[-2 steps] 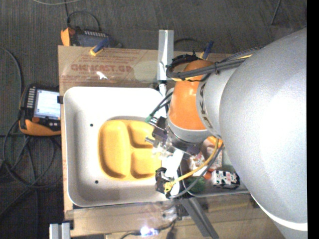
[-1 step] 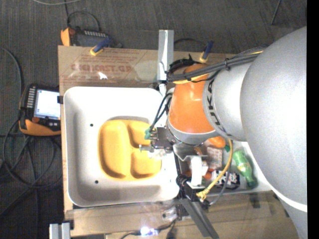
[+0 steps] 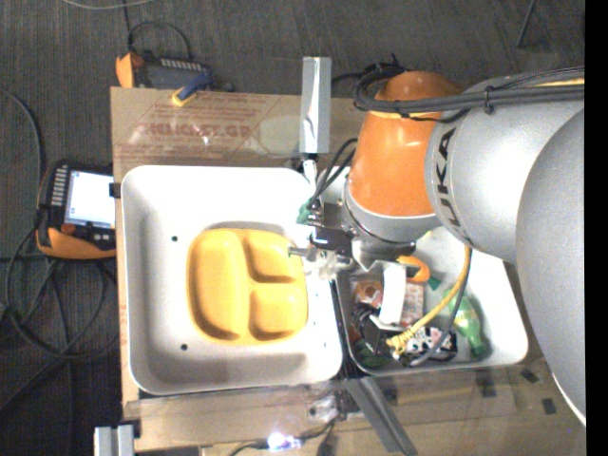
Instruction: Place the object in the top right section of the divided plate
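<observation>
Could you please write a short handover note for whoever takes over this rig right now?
Gripper: the arm's orange-banded wrist hangs over the seam between the two shallow white bins; its fingers cannot be made out, so nothing is confirmed as held.
Things: the yellow divided plastic plate lies in the left white bin, and all of its sections look bare. A jumble of small mixed objects lies in the right white bin, partly hidden by the arm.
Done: nothing placed on the plate yet.
Left: secure an object and set it in the plate's top right section.
</observation>
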